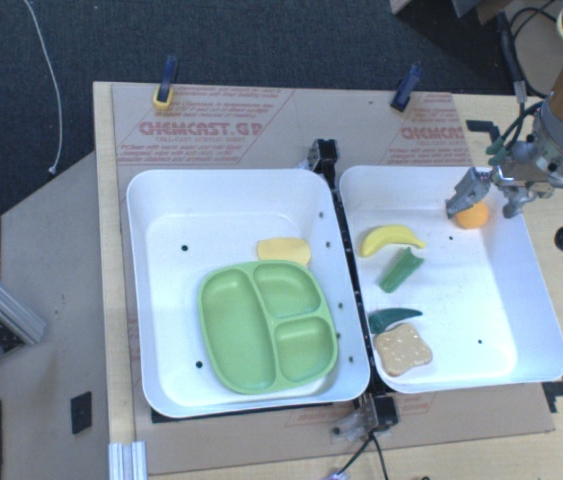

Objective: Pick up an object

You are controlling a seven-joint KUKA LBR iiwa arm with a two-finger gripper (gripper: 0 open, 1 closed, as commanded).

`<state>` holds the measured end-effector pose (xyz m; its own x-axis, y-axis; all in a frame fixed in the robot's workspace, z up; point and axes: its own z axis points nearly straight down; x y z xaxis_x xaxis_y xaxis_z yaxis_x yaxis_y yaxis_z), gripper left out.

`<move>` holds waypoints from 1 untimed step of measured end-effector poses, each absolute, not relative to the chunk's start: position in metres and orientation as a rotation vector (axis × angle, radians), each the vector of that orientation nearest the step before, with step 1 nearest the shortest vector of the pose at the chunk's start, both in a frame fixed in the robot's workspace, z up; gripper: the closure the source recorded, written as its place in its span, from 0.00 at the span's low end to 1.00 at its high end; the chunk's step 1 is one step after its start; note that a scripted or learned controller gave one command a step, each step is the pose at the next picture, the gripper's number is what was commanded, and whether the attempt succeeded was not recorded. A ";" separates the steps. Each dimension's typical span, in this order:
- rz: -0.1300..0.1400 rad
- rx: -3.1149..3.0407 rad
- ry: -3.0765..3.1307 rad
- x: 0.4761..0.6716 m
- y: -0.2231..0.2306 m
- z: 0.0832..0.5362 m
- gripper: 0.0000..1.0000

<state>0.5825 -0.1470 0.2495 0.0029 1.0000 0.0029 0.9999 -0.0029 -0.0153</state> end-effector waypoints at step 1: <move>0.001 -2.220 -2.220 0.585 -0.147 0.257 0.00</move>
